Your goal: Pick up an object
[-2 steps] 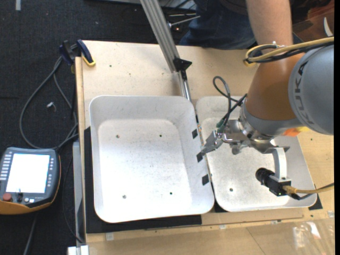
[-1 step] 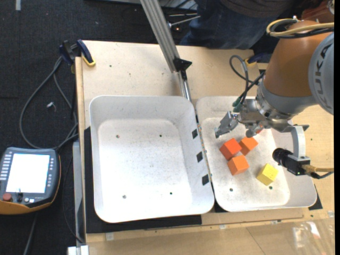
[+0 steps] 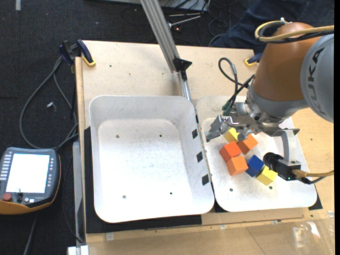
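Note:
Several small blocks lie clustered in the right bin (image 3: 265, 198): a yellow block (image 3: 231, 136), three orange blocks (image 3: 247, 142) (image 3: 230, 151) (image 3: 237, 164), a blue block (image 3: 255, 165) and another yellow block (image 3: 266, 176). My gripper (image 3: 217, 128) hangs over the bin's upper left part, just left of the first yellow block and above the orange ones. Nothing is visibly held in it. The grey and orange arm (image 3: 289, 68) covers the bin's far right corner.
The left bin (image 3: 141, 102) sits beside the right one, and their rims meet near the gripper. A slanted aluminium pole (image 3: 162, 28) rises behind the bins. A teach pendant (image 3: 26, 177) lies off the bench at the left.

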Robot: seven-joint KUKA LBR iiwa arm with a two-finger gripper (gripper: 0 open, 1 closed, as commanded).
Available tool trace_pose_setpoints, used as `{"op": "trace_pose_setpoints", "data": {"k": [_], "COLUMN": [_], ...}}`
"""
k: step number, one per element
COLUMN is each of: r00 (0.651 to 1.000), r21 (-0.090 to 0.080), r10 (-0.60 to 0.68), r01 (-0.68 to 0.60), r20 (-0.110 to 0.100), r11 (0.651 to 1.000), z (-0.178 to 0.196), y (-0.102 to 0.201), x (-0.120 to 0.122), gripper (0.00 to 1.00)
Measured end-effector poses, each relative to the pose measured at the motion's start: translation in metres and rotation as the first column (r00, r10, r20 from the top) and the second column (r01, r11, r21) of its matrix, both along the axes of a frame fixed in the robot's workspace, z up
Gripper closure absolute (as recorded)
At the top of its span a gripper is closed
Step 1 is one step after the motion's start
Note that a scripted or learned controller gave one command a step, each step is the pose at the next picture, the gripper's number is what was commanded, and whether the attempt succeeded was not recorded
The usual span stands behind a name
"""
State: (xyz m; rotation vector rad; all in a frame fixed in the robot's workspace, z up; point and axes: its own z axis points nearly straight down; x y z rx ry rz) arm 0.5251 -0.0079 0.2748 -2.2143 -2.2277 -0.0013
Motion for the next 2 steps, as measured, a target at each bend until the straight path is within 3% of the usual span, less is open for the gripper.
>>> {"op": "trace_pose_setpoints", "data": {"k": [1, 2], "r00": [1.000, 1.000], "r21": [-0.002, -0.005], "r10": [-0.003, -0.003], "r01": [0.003, 0.003], "r20": [-0.001, 0.012], "r11": [1.000, 1.000], "z": [0.000, 0.086], "y": [-0.002, -0.046], "x": [0.000, 0.100], "gripper": [0.00, 0.00]}}
